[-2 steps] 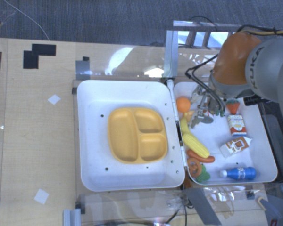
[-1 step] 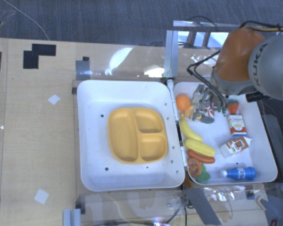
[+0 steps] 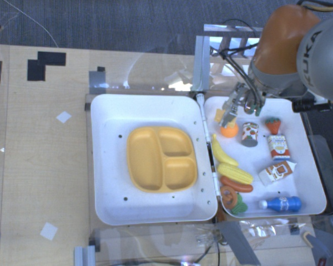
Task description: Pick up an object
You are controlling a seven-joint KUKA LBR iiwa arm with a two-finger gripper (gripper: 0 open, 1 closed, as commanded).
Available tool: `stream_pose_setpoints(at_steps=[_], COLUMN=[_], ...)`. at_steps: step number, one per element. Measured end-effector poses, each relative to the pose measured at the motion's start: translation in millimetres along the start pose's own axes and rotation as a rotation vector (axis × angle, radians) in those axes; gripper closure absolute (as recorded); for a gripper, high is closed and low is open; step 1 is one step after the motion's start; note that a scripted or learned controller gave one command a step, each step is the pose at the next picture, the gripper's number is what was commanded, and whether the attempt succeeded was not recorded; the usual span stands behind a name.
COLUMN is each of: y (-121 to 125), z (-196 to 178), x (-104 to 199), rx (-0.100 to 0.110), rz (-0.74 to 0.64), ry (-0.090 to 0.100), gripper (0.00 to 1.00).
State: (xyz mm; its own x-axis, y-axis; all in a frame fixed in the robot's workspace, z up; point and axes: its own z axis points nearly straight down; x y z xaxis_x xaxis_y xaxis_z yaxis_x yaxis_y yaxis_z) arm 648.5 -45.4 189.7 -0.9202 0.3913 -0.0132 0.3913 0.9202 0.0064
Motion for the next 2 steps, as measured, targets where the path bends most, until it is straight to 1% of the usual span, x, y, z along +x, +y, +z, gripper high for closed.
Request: stream_pose_setpoints(at_steps=[1, 2], y=[6.8, -56.6], z=[1.8, 64.9], x=[-12.4, 7.4], rx=[0.001, 0.006], rz=[-0.151, 0.303], ry=[0.002, 0.008], gripper=[1.00, 1.00])
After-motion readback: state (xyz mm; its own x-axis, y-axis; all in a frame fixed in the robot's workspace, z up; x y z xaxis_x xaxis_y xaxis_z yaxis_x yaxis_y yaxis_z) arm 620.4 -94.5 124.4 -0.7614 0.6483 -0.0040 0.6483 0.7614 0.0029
